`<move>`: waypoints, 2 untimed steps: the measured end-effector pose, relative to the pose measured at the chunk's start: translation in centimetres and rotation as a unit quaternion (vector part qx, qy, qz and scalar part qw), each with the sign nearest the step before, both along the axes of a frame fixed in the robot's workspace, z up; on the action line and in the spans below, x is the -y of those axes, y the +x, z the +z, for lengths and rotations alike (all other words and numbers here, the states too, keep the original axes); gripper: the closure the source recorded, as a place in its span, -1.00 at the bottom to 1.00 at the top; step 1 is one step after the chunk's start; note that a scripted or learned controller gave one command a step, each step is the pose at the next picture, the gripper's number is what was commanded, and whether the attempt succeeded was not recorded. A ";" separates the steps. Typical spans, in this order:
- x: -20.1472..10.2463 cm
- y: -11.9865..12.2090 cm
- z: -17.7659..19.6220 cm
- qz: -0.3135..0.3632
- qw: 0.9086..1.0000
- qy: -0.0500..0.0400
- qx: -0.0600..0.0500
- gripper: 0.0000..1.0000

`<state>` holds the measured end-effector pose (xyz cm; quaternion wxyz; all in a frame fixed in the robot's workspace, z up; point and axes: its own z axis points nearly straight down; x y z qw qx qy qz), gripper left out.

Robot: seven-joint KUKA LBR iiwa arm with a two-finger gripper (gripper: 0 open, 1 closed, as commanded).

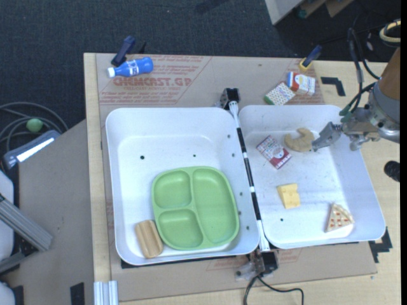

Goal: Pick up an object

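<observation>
Gripper low in the right bin's far half.
Its fingertips sat beside a tan curved toy; I could not tell whether they were spread or pinching it.

Bench: 2 bins, bottle, cartons.

In the right bin lie four small things. A tan curved piece rests far in the bin, just right of a red-and-white packet lying flat and askew. A yellow block sits mid-bin. A pizza-slice-shaped wedge lies near the bin's near right corner.
</observation>
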<state>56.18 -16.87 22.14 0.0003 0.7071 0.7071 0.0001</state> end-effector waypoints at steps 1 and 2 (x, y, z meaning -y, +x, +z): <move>-6.8 4.6 -4.7 0.001 1.000 0.001 0.000 -1.00; -5.9 4.9 -13.0 0.000 1.000 0.001 -0.002 -1.00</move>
